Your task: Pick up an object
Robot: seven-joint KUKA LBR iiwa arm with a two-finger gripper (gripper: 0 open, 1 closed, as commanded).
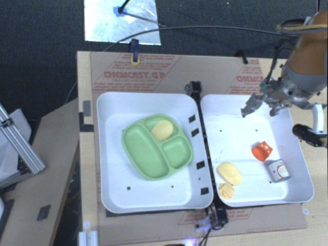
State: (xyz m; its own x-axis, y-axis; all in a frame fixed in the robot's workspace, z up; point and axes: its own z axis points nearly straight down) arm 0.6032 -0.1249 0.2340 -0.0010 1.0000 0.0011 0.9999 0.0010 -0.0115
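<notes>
Orange piece (pixel 262 150): a small crumpled-looking thing on the floor of the right bin (pixel 233 129), toward its right side; nothing is touching it.
Small can (pixel 279 170): just below and to the right of the orange piece, lying tilted near the right bin's right wall.
Yellow lump (pixel 229 172): rounded and pale, on the right bin's floor near its left wall, well left of the can.
Smaller yellow piece (pixel 226 190): just beneath the lump, close against the front left corner of that bin.
Gripper (pixel 261 105): hanging over the back part of the right bin, up and away from all four objects; two dark fingers point down with a clear gap between them, so it looks spread, and nothing sits between them.
Arm (pixel 307 60): comes in from the right edge, orange band showing above the grey wrist.
Left bin (pixel 115 188): holds a green divided tray (pixel 148 155), set at a slant.
Yellow item on tray (pixel 162 130): rests in the tray's upper compartment.
</notes>
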